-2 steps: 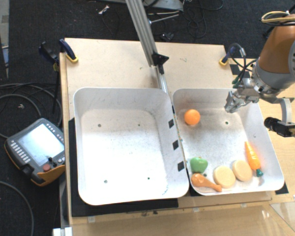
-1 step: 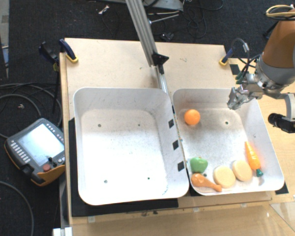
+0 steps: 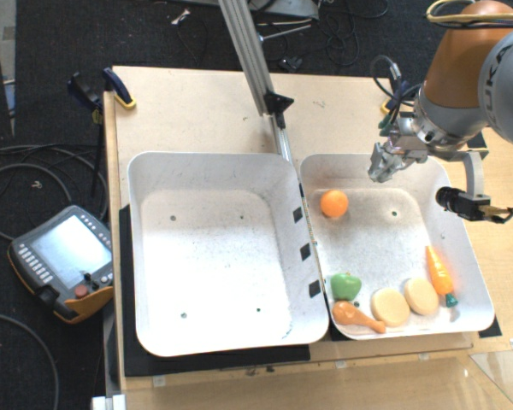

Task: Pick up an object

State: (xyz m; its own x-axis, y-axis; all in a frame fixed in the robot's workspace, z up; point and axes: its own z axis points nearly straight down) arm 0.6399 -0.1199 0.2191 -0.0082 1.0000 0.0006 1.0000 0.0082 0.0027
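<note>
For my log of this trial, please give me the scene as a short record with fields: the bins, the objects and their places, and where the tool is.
left bin: white, shallow
right bin: white, holds all the objects
orange ball: far left part of the right bin, alone
green pepper toy: near left corner
drumstick toy: near rim, below the pepper
two pale round pieces: near rim, side by side
carrot toy: near right side
tool: above the right bin's far edge, holding nothing visible

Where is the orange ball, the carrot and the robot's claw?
orange ball (image 3: pixel 333 203): camera view, middle of the ball, in the right bin.
carrot (image 3: pixel 439 273): camera view, orange body, by the right bin's right wall.
claw (image 3: pixel 381 172): camera view, at its tip, above the right bin's far edge.
</note>
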